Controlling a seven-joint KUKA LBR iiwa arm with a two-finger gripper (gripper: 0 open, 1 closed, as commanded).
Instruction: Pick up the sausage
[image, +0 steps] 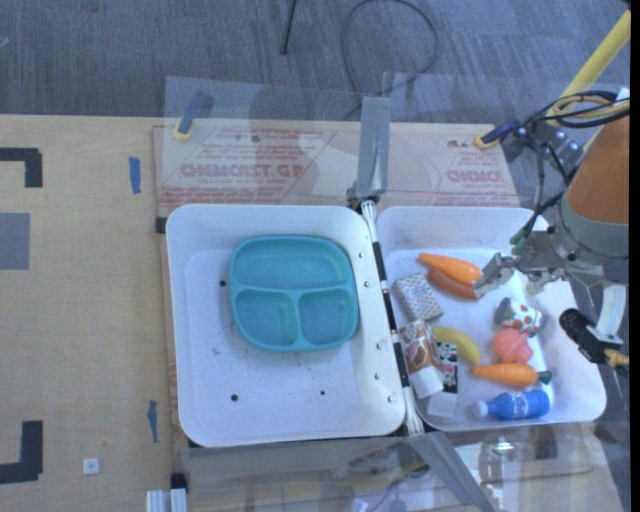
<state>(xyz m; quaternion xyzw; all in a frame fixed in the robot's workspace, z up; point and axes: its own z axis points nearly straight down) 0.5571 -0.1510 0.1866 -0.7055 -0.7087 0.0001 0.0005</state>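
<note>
The sausage (455, 288) is a short reddish-orange stick in the right bin (575, 400). It lies against the near side of an orange carrot (450, 267) in the bin's upper left part. My gripper (512, 280) hangs over the bin just right of the sausage, reaching in from the right. It is open, and one grey finger (493, 272) ends close to the sausage's right tip. Nothing is between the fingers.
A red-and-white toy (520, 317), a pink toy (511, 345), a second carrot (508, 375), a blue bottle (515, 405), a banana (458, 345) and wrapped packets (417, 296) crowd the right bin. A teal divided plate (293, 292) lies in the left bin (200, 380).
</note>
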